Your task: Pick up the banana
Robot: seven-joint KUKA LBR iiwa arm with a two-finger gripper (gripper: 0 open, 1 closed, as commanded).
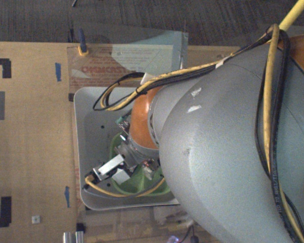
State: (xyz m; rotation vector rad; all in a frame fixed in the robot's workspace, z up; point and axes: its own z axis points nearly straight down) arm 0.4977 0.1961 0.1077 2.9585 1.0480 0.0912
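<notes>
Banana handling, as I judge it: light, soft under a firm skin, smooth and curved, easily bruised. I would take it across the middle with a mild squeeze. Where it lies I cannot tell. My wrist (pixel 138 151) hangs low over a green thing (pixel 134 185) in the white bin (pixel 90 116). Whether my gripper (pixel 142 172) is open or closed I cannot tell either.

A pale sheet (pixel 137 59) at the far edge of the white bin (pixel 80 135) carries a line of red capital lettering (pixel 99 71), too blurred to read with certainty. Finer print above it is illegible. The brown bench (pixel 35 135) bears two black corner-shaped marks at its left: one upper (pixel 5 62), one lower (pixel 5 211).
</notes>
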